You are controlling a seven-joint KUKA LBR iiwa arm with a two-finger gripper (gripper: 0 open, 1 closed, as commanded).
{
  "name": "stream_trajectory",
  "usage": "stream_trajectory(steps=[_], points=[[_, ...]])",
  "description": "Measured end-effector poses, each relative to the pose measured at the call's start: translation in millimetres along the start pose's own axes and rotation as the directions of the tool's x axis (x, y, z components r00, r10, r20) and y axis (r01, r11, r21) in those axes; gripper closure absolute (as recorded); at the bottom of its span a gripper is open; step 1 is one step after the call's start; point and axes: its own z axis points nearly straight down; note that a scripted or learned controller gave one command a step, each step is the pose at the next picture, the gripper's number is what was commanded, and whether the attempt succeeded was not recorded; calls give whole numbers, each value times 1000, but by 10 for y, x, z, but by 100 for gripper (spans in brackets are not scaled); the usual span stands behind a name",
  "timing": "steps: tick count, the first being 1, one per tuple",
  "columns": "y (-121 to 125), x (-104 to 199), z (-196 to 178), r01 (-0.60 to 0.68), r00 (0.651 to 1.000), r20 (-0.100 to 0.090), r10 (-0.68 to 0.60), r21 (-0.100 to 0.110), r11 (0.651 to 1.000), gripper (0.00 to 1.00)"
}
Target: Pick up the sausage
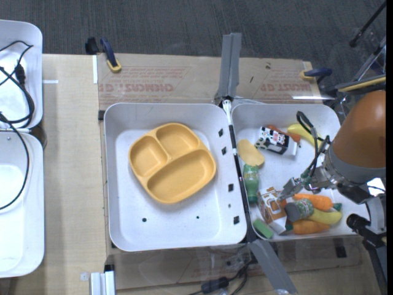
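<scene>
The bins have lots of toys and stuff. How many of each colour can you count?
Some of the pile is hard to tell apart.
Yellow: 4, plate, two bananas, chip
Orange: 2, carrots
Green: 2, bottle, block
Black and white: 1, cow
Orange and white: 1, carton
Total: 10

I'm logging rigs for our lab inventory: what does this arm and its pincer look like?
The arm is bulky and rounded, with an orange band over a grey wrist section. A dark cable loops beside it. The pincer is slim, metallic grey, with thin fingers.
</scene>
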Motion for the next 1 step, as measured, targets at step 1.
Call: stream_trajectory(steps=[1], points=[[-28,-231,505,5,1000,2,-5,-4,1000,0]])
